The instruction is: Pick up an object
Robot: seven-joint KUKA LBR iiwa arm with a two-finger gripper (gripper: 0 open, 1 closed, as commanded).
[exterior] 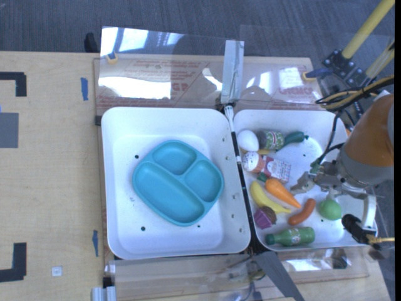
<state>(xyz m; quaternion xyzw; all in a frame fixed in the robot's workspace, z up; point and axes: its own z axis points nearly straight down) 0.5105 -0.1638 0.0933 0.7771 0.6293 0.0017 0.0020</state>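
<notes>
The right bin (322, 123) holds several toy foods: a white egg (248, 140), a dark green bottle (282, 138), a small ketchup bottle (265, 165), a yellow banana (264, 197), an orange carrot (282, 192), a reddish sausage (302, 211), a green lime (329, 209), a purple piece (264, 217) and a green bottle (291, 236) lying flat. My gripper (311, 180) hangs low over this bin's right half, just right of the carrot and above the sausage and lime. I see nothing lifted by it.
A blue divided plate (178, 182) lies in the left bin (114, 168). A ridge between the bins runs down the middle. Clear plastic sheets stand behind both bins. Cables and a yellow pole are at the upper right, near the arm.
</notes>
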